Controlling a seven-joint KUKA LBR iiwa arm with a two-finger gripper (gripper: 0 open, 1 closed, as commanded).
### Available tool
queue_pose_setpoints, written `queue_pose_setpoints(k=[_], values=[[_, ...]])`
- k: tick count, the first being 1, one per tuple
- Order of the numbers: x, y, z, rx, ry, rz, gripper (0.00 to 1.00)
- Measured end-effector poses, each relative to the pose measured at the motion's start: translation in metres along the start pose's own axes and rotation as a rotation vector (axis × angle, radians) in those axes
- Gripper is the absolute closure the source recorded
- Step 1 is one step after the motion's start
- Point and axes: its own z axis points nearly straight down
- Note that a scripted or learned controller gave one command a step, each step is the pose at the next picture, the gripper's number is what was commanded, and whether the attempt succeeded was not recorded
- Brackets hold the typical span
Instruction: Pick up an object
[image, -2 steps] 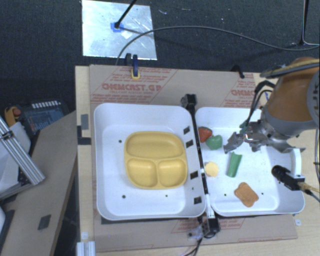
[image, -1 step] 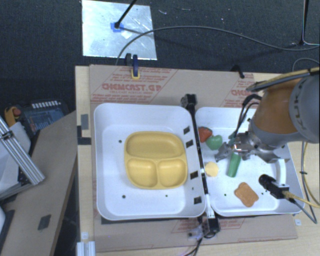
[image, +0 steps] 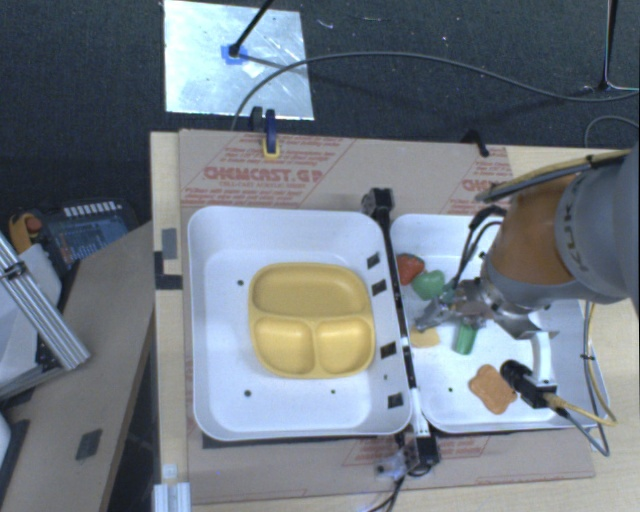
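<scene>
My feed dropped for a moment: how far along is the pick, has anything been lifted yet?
Done: the grey arm with the orange band has reached over the right white bin.
In hand: the gripper sits low among the green cylinder, round green piece and red piece; no grasp can be confirmed.
Left: securing and lifting one object. The yellow divided tray lies in the left bin.

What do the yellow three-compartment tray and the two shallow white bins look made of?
Yellow three-compartment tray: probably moulded plastic, matte to satin; even colour, rounded dividers, soft highlights.
Left shallow white bin and right shallow white bin: likely formed plastic, smooth and slightly glossy; rounded corners and uniform white. Painted metal can't be ruled out.
</scene>
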Motion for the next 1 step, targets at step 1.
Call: queue_pose_setpoints(k=[1], values=[[-0.0002,0.0013,-0.0126,-0.004,-0.001,-0.001,1.00]])
